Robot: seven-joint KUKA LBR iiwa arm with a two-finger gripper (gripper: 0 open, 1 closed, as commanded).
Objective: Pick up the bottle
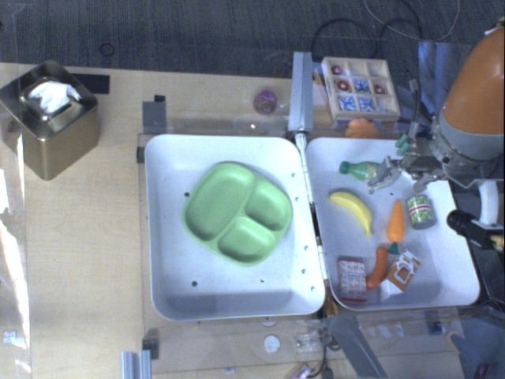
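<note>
1. Green bottle (359,169): lying on its side in the far part of the right bin (465,287), well clear of the left wall.
2. Claw (394,171): just right of the bottle, at or touching its right end; wide or narrow cannot be told from this blurred view, and no grip on the bottle can be made out.
3. Likely slip: round and on its side, so probably prone to rolling or skidding away under an off-centre squeeze.
4. Likely wrong catch: banana (351,209) just nearer, carrot (396,221) and small can (420,211) near on the right, so a drifting descent could probably nudge or grab 1 of them instead.
5. Further clutter in the near part: a second carrot (380,265), a red packet (352,277), a little carton (404,271), apart from the bottle.
6. Surface: smooth white plastic, shallow walls, probably slippery.
7. Left bin (170,290): 1 green divided plate (239,212).
8. Beyond: pale bench (95,251), brass tissue box (51,125) far left, game board (359,89) behind the right bin, dark carpet (197,14) and cables (410,6) past that.
</note>
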